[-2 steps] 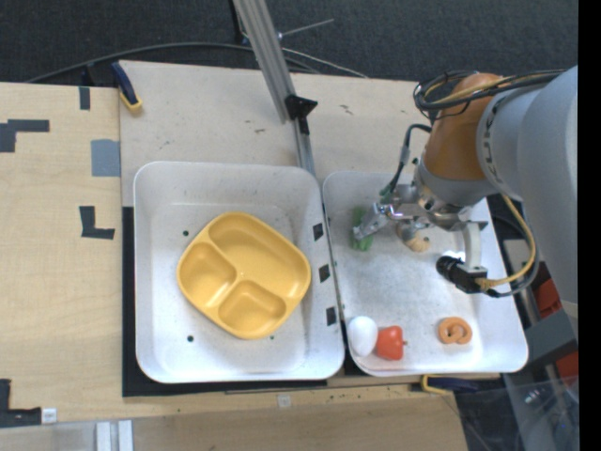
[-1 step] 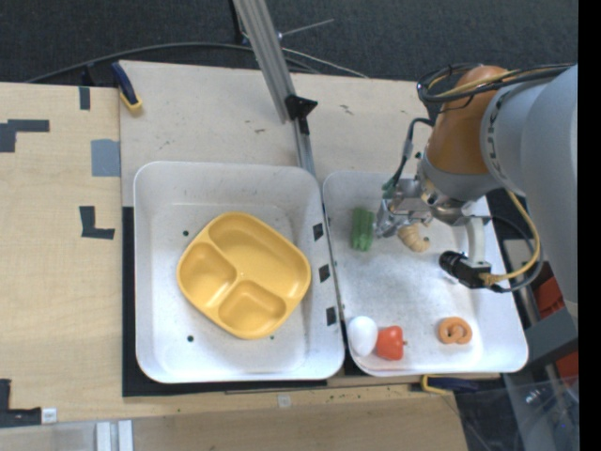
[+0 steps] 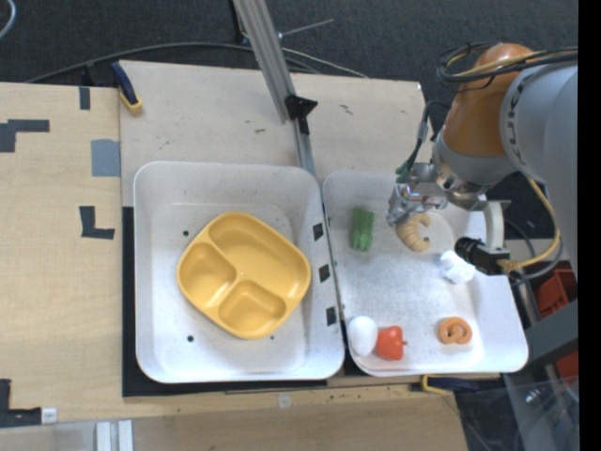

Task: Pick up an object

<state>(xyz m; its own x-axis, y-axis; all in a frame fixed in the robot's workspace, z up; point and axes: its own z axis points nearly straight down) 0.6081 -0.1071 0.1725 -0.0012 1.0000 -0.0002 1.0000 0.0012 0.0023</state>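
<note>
1. The tan pastry-like piece (image 3: 416, 237) lies in the upper middle of the right bin (image 3: 413, 299). Being closest to the arm, it looks like the likeliest object for this pick.
2. The gripper (image 3: 410, 207) sits directly above the piece in the frame, at or just over its upper end. The piece reaches from there toward the lower right. Its long axis seems to run roughly top to bottom, leaning slightly right, and its upper end is partly hidden.
3. From this slant I cannot tell whether the grip is released, clenched or already around the piece.
4. A green vegetable (image 3: 362, 228) lies just to the left, apart from the piece. A small white piece (image 3: 456, 269) rests to the lower right.
5. Along the bin's lower edge sit a white egg (image 3: 362, 330), a red pepper (image 3: 391, 343) touching it, and an orange ring (image 3: 454, 331) further right.
6. The left bin (image 3: 160, 252) holds a yellow divided plate (image 3: 244, 273), and both bins rest on the worktop (image 3: 207, 111).
</note>
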